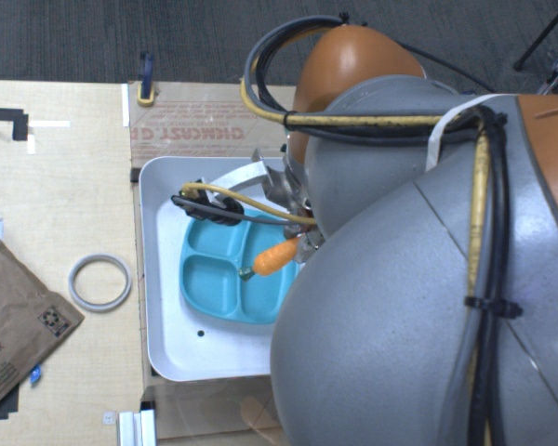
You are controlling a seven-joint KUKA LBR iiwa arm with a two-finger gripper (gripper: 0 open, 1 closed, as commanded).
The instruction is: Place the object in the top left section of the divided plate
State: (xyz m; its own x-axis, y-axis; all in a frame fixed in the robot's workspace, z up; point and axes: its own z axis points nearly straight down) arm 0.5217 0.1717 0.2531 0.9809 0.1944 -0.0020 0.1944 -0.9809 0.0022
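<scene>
Orange against blue: the carrot [275, 256] lies at mid-frame over the divided plate [214, 282], its long axis running from lower left, where the green tip points, up to the right toward my gripper [302, 235]. My arm [418, 277] covers the right half of the frame and hides the gripper's working end, so I cannot tell whether I grip the carrot or it rests on the plate. The plate sits in the white bin [163, 342]. I judge the target section lies up and left of the carrot, under the black cable clip [209, 207].
</scene>
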